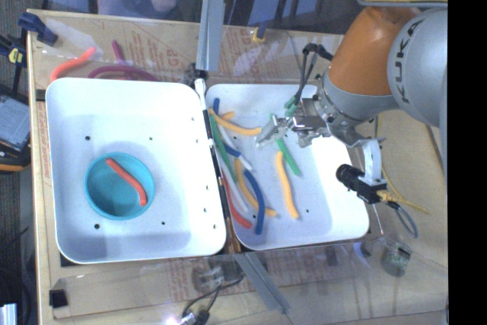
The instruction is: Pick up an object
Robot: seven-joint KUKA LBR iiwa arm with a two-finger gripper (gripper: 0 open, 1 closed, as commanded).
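A: We're looking down on the counter (114, 38) and its two white bins. The arm (388, 65) reaches in from the right, and the hand (275, 130) hangs over the right bin (335, 213), near its upper middle.

B: Can we tell how the fingers stand?

A: We cannot tell; the metal tips blur together at this size. A green strip (291, 162) lies just under them, touching or nearly so, but we can't say it sits between the fingers.

B: And the pickings?

A: The right bin holds a tangle of bendy strips. We see a yellow strip (287, 185) running down the middle, a blue one (256, 203) curving along the lower left, a red one (240, 217) beside it near the bin's wall, and an orange one (232, 125) across the top.

B: The left bin (68, 224)?

A: We spot a blue bowl (119, 186) in its lower left, with a red strip (129, 177) lying curved inside it.
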